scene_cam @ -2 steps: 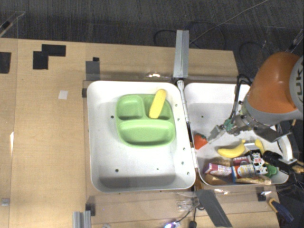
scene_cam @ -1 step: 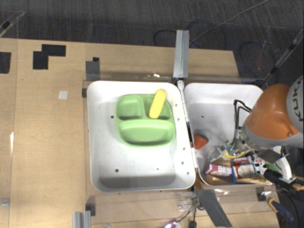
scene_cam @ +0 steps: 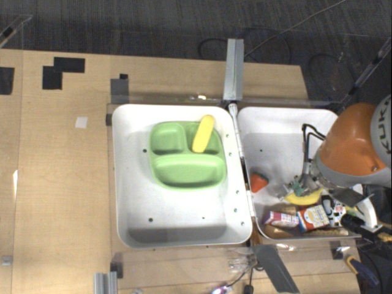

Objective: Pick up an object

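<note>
My gripper [scene_cam: 299, 186] is low in the right bin [scene_cam: 275, 127], directly over a yellow banana-shaped item [scene_cam: 304, 198] near the bin's front. The grey wrist and orange band hide much of it. A small red item with a green top [scene_cam: 260, 181] lies just left of the gripper. Along the front wall of the right bin lie a brown and white carton [scene_cam: 283, 218] and a red and white packet [scene_cam: 316, 217]. In the left bin [scene_cam: 131, 164] a green divided plate [scene_cam: 184, 164] carries a long yellow item [scene_cam: 203, 133].
A metal post [scene_cam: 234, 69] stands behind the seam between the two bins. Black cables run over the dark floor at the back right. The wooden bench top [scene_cam: 55, 164] stretches to the left of the bins.
</note>
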You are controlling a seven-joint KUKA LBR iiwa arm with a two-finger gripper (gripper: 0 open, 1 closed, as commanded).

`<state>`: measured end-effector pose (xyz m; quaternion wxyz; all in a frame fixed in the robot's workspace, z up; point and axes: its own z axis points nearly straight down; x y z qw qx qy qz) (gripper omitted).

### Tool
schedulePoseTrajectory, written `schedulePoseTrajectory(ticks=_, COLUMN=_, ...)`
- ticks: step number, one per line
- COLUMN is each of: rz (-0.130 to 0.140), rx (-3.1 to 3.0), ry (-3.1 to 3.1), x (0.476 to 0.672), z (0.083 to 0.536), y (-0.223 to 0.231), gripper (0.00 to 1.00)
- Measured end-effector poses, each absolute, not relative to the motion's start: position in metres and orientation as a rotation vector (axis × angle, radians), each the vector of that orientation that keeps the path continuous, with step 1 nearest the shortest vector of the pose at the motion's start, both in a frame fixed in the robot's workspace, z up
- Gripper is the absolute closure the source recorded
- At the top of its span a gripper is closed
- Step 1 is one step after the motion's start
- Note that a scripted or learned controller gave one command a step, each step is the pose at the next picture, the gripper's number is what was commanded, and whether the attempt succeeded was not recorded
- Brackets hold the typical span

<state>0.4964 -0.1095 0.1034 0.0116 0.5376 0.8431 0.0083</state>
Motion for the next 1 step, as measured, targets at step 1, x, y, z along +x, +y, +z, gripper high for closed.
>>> schedulePoseTrajectory(ticks=1, rz=0.006, rx=1.879, ry=2.512, x=0.5413, z=0.2002, y=-0.0731, gripper=1.0)
